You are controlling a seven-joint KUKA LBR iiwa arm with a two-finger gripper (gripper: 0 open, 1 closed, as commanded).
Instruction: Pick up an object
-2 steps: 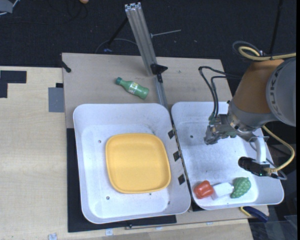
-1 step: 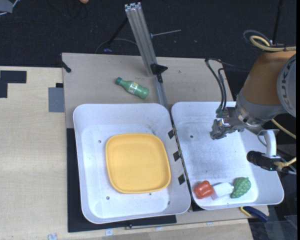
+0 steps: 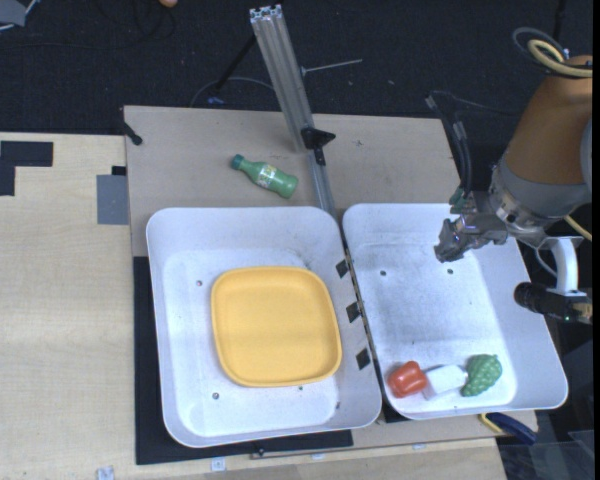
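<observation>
I count two white bins, one yellow plate, one green bottle, one red pepper, one white block, one green toy.

1. The gripper hangs over the right bin, near its far edge.
2. A red pepper, white block and green toy sit together at its near edge.
3. A yellow plate lies in the left bin.
4. A green bottle lies on the bench behind the bins.
</observation>
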